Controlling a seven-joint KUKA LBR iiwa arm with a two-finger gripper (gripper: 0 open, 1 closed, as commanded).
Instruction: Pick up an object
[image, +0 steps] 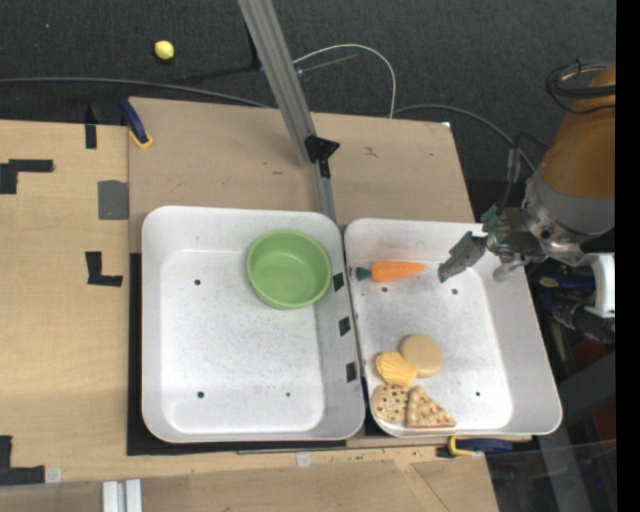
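- Claw (462, 258) hangs over the right bin (505, 330), near its back edge. You can't tell if it's apart or together; nothing seen in it.
- Carrot (397, 270) lies flat just left of claw, tip toward it, green stub toward the divider.
- Prob. light, stiff plastic toy w/ slick skin. Tapered, so it could squirt out.
- You'd best grab across the thick mid-section, not the tip.
- Other picks: cookie (421, 354), corn (395, 370), pizza (428, 410) at front; bowl (288, 268) in left bin.
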